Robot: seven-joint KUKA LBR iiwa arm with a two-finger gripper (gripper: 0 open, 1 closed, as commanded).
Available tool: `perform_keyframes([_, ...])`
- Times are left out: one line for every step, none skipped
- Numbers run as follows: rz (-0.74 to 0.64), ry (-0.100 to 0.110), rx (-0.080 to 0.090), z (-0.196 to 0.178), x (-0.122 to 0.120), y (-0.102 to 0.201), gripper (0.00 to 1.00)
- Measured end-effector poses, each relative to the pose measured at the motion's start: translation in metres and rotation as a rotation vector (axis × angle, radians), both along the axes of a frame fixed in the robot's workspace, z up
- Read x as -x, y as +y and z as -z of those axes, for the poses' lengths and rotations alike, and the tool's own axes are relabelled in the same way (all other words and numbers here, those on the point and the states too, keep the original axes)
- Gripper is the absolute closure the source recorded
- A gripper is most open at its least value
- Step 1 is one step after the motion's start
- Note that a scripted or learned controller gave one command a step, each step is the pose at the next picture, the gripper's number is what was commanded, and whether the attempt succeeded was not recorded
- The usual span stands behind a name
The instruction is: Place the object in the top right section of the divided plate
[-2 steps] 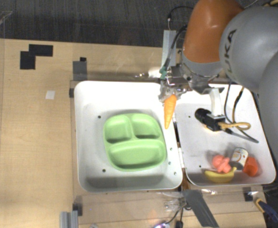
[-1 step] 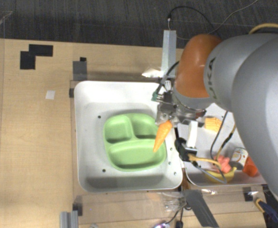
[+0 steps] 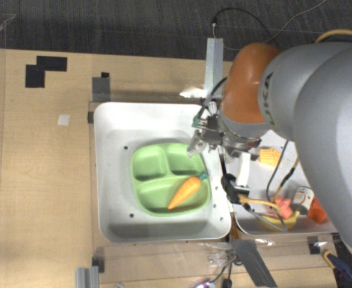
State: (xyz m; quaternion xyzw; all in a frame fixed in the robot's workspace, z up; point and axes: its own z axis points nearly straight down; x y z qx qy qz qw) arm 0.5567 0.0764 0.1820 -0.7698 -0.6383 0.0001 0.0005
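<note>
Gripper (image 3: 199, 141) hovers over green plate's (image 3: 149, 164) corner.

The left bin (image 3: 110, 161) had plenty of open white floor left of and near the green divided plate (image 3: 149, 164). The carrot (image 3: 185, 192) blocked the plate's near section, and the arm (image 3: 308, 101) crowded its right side.

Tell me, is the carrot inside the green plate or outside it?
Inside. The carrot lies flat in the large bottom section of the green plate, its leafy end toward the right rim.
</note>
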Motion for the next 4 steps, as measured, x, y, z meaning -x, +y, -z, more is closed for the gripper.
perform_keyframes([-0.279,-0.003,0.0,-0.01,-0.031,0.044,0.0])
perform_keyframes([-0.49,-0.004,0.0,-0.093,-0.061,0.1,0.0])
perform_keyframes([-0.122,-0.003,0.001,-0.105,-0.114,-0.001,0.0])
perform_keyframes([-0.161,-0.001,0.0,-0.075,-0.005,0.043,0.0])
